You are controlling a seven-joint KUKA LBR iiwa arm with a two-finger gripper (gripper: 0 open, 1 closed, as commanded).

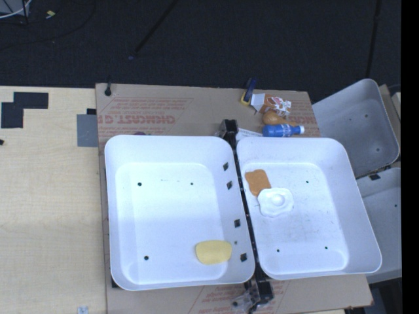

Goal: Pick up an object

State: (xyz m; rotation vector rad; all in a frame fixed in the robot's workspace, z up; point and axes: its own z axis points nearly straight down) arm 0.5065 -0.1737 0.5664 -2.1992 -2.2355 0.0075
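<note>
A pale yellow flat piece (pixel 213 252) lies near the front right corner of the left bin (pixel 124 175). In the right bin (pixel 340 195), close to its left wall, an orange-brown flat piece (pixel 257 181) rests with a white fried-egg-shaped piece (pixel 275 202) touching its lower right edge.
Behind the right bin, on the cardboard sheet (pixel 163 113), sit a blue bottle (pixel 282 131), a brown toy item (pixel 273 117), a small packet (pixel 276 103) and a blue-yellow object (pixel 248 93). A grey metal plate (pixel 357 126) stands at the right. Black clamps (pixel 229 131) join the bins.
</note>
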